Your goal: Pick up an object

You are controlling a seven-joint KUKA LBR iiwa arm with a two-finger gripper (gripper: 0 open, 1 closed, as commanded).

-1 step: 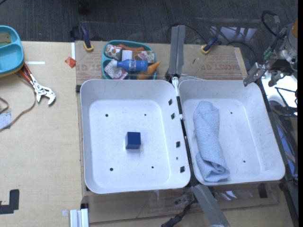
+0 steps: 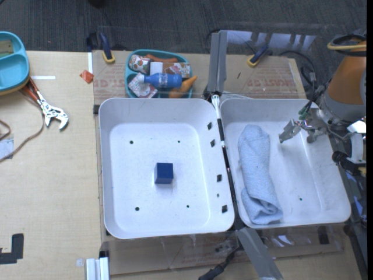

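Nearest the camera, along the bottom of the view, runs the pale wooden bench (image 2: 46, 203), smooth and flat, bearing two shallow white plastic bins with rounded corners set side by side. The left bin (image 2: 116, 214) holds one small dark blue cube (image 2: 164, 172), hard-edged and matte, sitting alone near the middle of the floor, which is dotted with small dark holes. The right bin (image 2: 326, 209) holds one pale blue towel (image 2: 257, 177), soft and nubbly, bunched into a long roll along the bin's left wall, its lower end folded in a thick lump. Over the upper right part of that bin hangs the metal two-finger gripper (image 2: 289, 134) of the grey arm with its orange band (image 2: 348, 77), reaching in from the right, well apart from both cube and towel; whether its fingers are spread or closed cannot be told. Farther back, just beyond the left bin, sits one teal tray (image 2: 135, 60) crammed with assorted small items. At far left lie one shiny steel wrench (image 2: 52, 114) and one light blue plastic dish (image 2: 13, 63).
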